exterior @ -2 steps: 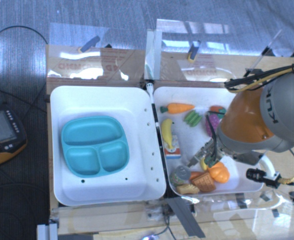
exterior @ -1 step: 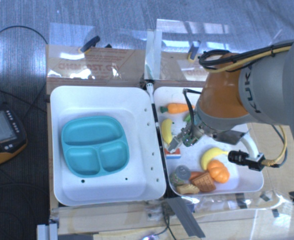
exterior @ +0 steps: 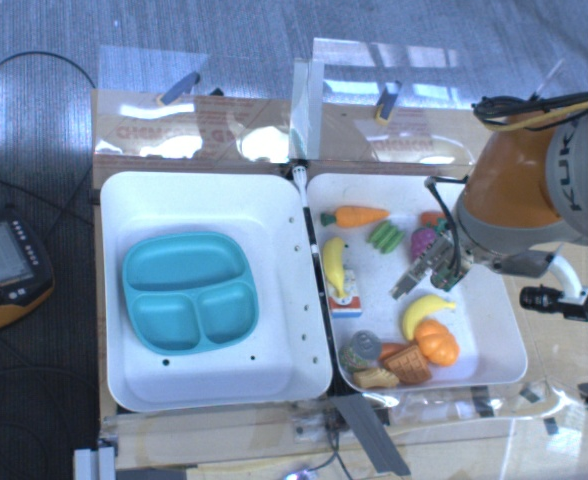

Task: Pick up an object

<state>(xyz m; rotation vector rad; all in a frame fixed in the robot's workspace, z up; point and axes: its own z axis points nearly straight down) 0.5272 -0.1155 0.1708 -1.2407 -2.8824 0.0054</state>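
Note:
The right bin [exterior: 494,363] holds several toy foods. A carrot [exterior: 359,216] lies at the back, with a green vegetable [exterior: 385,236] and a purple piece [exterior: 425,240] beside it. A corn cob [exterior: 334,265] lies along the left wall. At the front sit a yellow banana [exterior: 424,314], an orange fruit [exterior: 438,343], a brown cone-like piece [exterior: 408,363] and a grey round piece [exterior: 363,346]. My gripper [exterior: 426,273] hangs over the bin's middle, just above the banana and right of the green vegetable. Nothing shows between its fingers.
The left bin [exterior: 134,378] holds a teal divided tray [exterior: 189,290]. A red and white item [exterior: 346,306] lies below the corn. A black tablet [exterior: 4,258] rests off the bench at the left. The arm's orange wrist [exterior: 519,183] overhangs the right bin's back right.

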